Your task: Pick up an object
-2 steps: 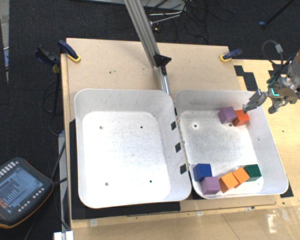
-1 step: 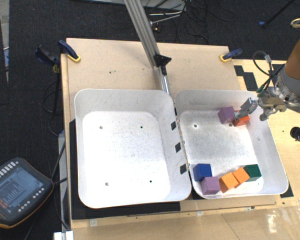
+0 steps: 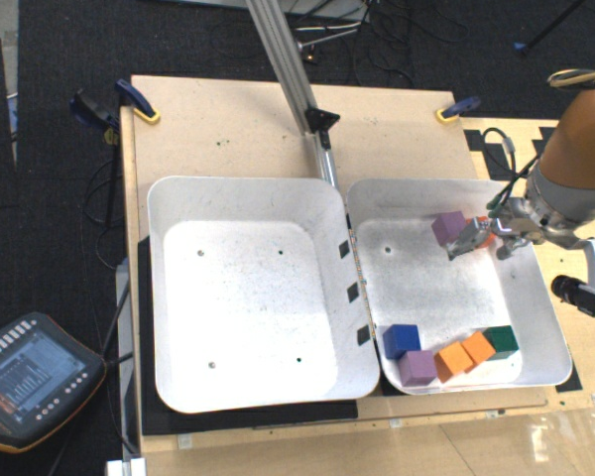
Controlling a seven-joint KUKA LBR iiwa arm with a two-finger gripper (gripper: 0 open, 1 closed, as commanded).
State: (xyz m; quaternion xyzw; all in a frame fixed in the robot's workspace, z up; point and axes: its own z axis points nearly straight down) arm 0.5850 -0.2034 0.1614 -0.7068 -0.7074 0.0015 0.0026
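Observation:
My gripper (image 3: 481, 249) hangs over the upper right part of the right bin (image 3: 535, 310), its two grey fingers spread apart, so it is open. A purple block (image 3: 447, 227) lies just left of the left finger (image 3: 461, 243), close to it or touching it. A small orange-red patch (image 3: 482, 229) shows between the finger bases; I cannot tell what it is. Along the bin's near edge sit a blue block (image 3: 402, 340), a second purple block (image 3: 417, 367), an orange block (image 3: 456, 357) and a green block (image 3: 500, 341).
The left bin (image 3: 178, 206) stands beside the right one, with black clips on the shared rim. A metal pole (image 3: 288, 58) slants down to the bins' far junction. Clamps sit at the board's far corners, and a teach pendant (image 3: 30, 375) lies left of the bench.

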